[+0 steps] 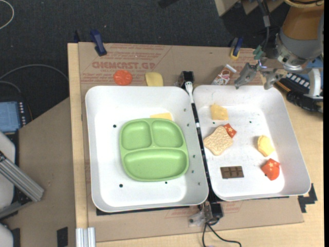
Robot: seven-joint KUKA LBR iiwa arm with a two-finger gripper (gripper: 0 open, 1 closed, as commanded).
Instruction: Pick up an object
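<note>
Our jaws [255, 75] hang spread and holding nothing above the far rim of the right bin [295, 153]; the pickable pieces lie apart on its floor; we judge the yellow block [219, 112] nearest; we should centre over it, keep the fingers clear of the toast slice [218, 140], descend square, and close only once the block sits between them.

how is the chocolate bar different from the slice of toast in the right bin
The chocolate bar is dark brown, the toast pale tan. The chocolate bar is smaller and rectangular; the toast is larger, with a rounded end. The chocolate bar lies alone; the toast touches a small red piece. Both lie flat.
</note>
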